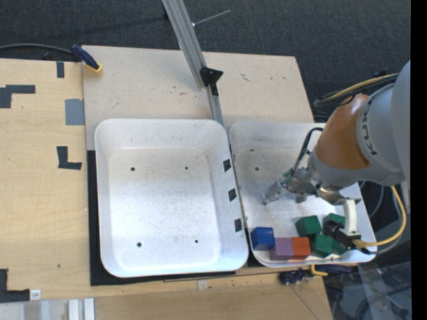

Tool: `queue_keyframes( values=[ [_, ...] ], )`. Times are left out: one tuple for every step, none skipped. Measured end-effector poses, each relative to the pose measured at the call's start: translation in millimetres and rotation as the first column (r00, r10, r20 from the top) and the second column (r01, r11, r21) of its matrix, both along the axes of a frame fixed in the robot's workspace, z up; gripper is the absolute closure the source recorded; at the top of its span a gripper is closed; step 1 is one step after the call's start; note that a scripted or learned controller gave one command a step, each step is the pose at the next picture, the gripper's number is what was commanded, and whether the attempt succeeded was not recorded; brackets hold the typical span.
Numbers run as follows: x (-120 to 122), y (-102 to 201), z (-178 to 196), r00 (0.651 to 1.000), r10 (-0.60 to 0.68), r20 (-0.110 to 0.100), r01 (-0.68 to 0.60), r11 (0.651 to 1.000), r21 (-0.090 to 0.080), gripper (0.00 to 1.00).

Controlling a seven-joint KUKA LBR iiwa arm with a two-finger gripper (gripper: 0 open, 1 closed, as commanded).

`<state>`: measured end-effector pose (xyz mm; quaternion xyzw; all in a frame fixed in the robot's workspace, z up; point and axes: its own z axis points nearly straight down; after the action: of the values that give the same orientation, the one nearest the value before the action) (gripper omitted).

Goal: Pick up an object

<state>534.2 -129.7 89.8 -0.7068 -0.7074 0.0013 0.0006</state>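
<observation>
My gripper [275, 191] hangs low over the middle of the right bin [267, 142], pointing toward the left. Nothing shows in it. The blocks lie in a cluster along the bin's near edge, apart from the gripper. From left to right they are a blue block [263, 237], a purple block [285, 247] and an orange block [301, 246]. A green block [308, 226] sits just behind the orange one, and two more green blocks [325, 244] lie at the near right corner, partly under the arm's cabling.
The left bin [160, 199] stands beside the right one, their rims touching. A slanted metal pole [190, 39] runs down to the bins' far junction. A blue and yellow tool [87, 57] lies at the bench's far left. Cables [347, 92] trail at the right.
</observation>
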Motion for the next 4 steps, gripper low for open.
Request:
queue_keyframes(
  values=[
    [0, 1, 11, 1.0, 0.001, -0.001, -0.001, 1.0, 0.002, 1.0],
    [-2, -4, 72, 1.0, 0.0, 0.007, 0.0, 1.0, 0.0, 1.0],
    [-1, -4, 125, 1.0, 0.001, 0.007, -0.001, 1.0, 0.0, 1.0],
    [18, 39, 123, 1.0, 0.005, 0.002, -0.005, 1.0, 0.003, 1.0]
  ],
)
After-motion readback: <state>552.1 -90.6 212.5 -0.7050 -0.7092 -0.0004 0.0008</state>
